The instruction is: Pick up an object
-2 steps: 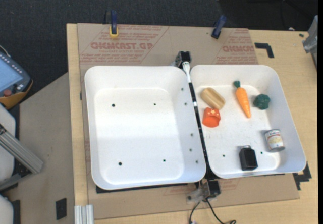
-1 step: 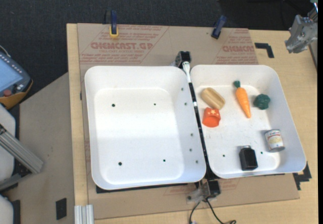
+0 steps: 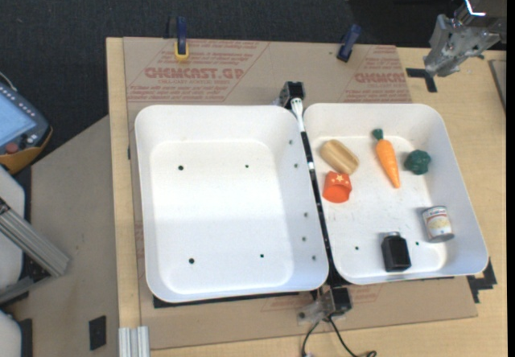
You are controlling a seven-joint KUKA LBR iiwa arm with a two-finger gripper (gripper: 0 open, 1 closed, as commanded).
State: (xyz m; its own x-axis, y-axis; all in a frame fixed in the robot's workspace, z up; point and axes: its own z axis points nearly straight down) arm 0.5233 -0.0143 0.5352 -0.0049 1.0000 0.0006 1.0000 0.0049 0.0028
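**Gripper parked off the bins, nothing picked**

While my gripper (image 3: 463, 38) sits at the upper right, off the right bin (image 3: 459, 186), grip state unreadable. Right bin contents: carrot (image 3: 388, 161), bread roll (image 3: 340, 157), orange-red piece (image 3: 337, 187), dark green lump (image 3: 418, 161), small can (image 3: 437, 223), black block (image 3: 395, 252). Left bin (image 3: 153, 186) beside it.

Count of things on the bench
There were two white bins (image 3: 216, 126) and one each of carrot (image 3: 388, 161), bread roll (image 3: 340, 157), red pepper (image 3: 337, 187), green piece (image 3: 418, 161), can (image 3: 438, 223), black block (image 3: 395, 252).
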